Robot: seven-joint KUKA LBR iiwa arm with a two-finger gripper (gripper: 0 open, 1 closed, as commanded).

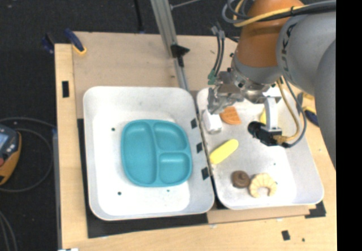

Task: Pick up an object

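The right bin holds an orange wedge, a long yellow piece, a small brown lump and a cream curled pastry. My gripper hangs low at the bin's near-left wall, just left of the orange wedge and above the yellow piece. Nothing is visibly held at its tip. A small yellow thing peeks out behind the wrist hardware.
The left bin holds a teal divided plate. A metal post slants up behind the bins. The arm's grey and orange body covers the back of the right bin.
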